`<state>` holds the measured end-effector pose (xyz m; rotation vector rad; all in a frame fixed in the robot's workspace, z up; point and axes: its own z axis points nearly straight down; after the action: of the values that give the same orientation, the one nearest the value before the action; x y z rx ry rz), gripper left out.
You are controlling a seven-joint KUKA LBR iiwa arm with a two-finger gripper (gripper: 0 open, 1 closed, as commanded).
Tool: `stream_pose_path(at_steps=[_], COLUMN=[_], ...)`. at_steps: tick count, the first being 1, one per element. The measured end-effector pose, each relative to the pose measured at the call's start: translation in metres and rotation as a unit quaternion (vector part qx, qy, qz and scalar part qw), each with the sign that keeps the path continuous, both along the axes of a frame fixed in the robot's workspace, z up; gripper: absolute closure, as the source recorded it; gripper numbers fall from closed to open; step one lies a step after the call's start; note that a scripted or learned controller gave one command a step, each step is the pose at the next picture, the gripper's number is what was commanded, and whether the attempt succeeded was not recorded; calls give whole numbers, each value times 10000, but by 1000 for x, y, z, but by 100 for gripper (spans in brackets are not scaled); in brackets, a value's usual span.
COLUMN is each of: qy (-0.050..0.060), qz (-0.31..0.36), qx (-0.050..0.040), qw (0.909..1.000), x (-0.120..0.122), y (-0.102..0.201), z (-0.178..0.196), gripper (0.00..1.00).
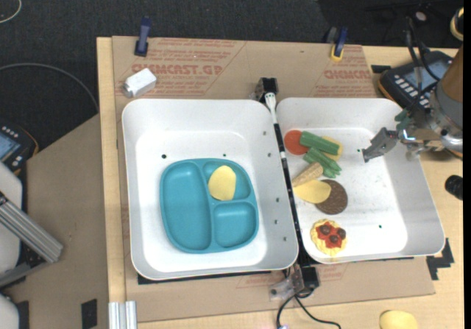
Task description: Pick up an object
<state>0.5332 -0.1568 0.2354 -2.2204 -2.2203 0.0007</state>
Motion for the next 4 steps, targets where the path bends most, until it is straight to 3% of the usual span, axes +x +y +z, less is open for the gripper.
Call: stream_pose_path(at_steps=[1,2,4], qy=[18,-12,-94], qz=[22,3,20], qx=[17,-2,-5], qw=[10000,10000,10000], x=[-56,-53,-53], y=[56,53,119], z=[14,24,244], gripper=[0,100,100])
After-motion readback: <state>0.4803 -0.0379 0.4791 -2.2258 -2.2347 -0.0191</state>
